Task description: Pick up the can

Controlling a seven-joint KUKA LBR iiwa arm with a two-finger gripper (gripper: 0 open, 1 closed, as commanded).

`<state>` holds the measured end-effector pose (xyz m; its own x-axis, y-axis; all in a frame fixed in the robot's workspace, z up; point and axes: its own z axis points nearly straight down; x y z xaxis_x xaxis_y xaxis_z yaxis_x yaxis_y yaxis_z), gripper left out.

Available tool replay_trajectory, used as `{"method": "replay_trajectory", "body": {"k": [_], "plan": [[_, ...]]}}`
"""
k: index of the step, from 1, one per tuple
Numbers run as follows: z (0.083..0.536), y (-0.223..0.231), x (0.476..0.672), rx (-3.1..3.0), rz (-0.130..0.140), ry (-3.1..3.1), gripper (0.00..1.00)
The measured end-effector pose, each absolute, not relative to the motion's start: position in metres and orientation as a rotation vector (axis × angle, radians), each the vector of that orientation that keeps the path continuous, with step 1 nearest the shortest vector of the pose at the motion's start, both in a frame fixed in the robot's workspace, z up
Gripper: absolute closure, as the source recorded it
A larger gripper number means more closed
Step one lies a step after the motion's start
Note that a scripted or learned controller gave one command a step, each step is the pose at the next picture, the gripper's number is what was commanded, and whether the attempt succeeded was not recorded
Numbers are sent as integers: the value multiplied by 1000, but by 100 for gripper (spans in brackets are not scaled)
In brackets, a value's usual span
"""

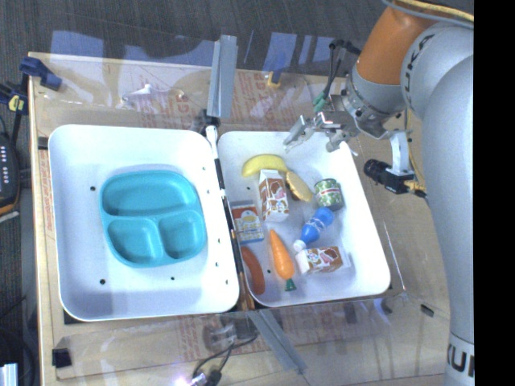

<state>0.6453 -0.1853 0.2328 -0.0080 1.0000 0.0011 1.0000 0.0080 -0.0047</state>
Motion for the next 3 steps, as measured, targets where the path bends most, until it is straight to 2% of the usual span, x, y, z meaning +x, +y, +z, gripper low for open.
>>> {"method": "replay_trajectory", "body": {"k": [1,2,3], "plan": [[145,-210,635,-2128,3,-2305,0],[117,-210,592,-2147,-30,-2330,0],[114,-160,581,-2077,-28,-2419,0]]}}
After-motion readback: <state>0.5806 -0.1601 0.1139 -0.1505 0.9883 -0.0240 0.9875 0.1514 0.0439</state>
